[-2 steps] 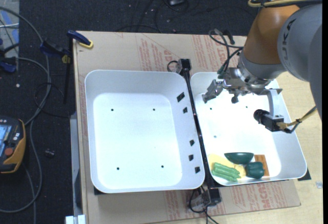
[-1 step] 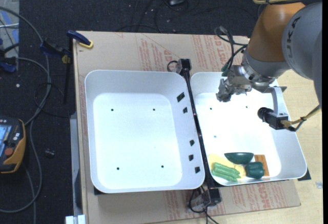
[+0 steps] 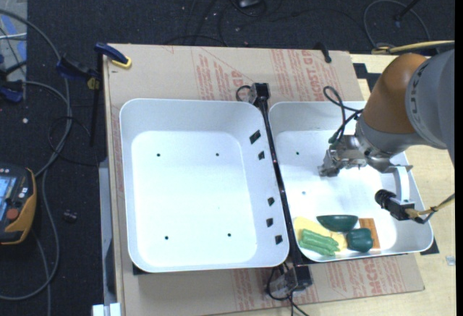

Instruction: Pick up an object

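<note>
Two shallow white plastic bins sat side by side: left bin [image 3: 137, 163], right bin [image 3: 304, 116]. One grey arm's gripper [image 3: 331, 166] hung over the right bin; grip state could not be told. Near that bin's front edge lay one dark green bowl-shaped object [image 3: 337, 221], one ridged green object [image 3: 318, 241], one teal lump [image 3: 359, 239].

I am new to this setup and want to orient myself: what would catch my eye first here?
The grey arm with its orange band reaches in from the right, its gripper low over the right bin. Next, a small cluster of green, yellow and orange objects lies at that bin's near edge, apart from the gripper.
</note>
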### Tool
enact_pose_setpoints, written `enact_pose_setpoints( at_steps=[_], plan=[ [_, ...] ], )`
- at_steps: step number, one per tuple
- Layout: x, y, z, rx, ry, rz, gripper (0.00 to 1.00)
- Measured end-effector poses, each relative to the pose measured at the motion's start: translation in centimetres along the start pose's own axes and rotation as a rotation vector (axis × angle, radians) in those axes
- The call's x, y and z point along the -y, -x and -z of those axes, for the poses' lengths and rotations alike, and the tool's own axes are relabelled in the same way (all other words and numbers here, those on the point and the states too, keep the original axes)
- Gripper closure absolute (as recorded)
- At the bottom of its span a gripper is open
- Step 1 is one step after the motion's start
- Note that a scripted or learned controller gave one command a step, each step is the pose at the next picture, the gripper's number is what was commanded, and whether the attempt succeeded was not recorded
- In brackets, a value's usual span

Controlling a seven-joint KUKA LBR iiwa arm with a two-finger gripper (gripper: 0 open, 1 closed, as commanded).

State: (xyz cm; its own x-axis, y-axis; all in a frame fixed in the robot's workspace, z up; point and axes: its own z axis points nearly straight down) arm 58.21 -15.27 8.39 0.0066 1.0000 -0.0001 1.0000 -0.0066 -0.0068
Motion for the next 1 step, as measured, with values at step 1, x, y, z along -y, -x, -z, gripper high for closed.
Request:
enact_pose_setpoints(
  at_steps=[1],
  plan=[
    [-5.20,-5.43,0.48,-0.001,0.008,0.012,1.00]
  ],
)
